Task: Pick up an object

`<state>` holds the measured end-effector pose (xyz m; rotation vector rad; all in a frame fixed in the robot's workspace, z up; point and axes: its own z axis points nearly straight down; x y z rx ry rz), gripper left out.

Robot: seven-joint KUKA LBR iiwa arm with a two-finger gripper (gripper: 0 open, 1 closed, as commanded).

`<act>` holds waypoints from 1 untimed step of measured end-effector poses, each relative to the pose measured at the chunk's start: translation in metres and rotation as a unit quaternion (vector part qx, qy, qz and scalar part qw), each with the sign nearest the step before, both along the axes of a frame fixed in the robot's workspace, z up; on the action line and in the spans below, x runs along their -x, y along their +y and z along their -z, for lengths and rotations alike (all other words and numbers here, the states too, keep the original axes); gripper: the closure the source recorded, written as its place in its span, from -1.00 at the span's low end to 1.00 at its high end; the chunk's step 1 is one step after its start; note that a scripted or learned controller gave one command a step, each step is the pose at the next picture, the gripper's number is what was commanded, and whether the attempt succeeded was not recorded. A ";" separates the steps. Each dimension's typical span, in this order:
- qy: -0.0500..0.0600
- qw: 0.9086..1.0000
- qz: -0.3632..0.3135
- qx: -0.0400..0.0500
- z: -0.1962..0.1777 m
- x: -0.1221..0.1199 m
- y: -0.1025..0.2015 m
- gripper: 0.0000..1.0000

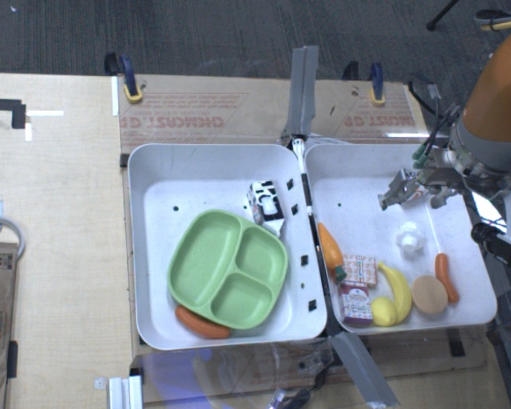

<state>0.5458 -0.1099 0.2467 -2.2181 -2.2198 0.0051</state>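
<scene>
Hovering gripper over right bin's bare upper floor.

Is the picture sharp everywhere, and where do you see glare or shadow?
In the camera view, the green plate and the banana are fairly sharp; the gripper looks soft and slightly blurred; the clear small object beneath it is washed out against the white right bin; a bluish glare lies along the bottom edge; the plate casts a soft shadow in the left bin.
</scene>
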 end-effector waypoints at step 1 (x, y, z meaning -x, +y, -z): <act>-0.001 0.996 -0.084 -0.001 0.106 0.053 -0.071 -1.00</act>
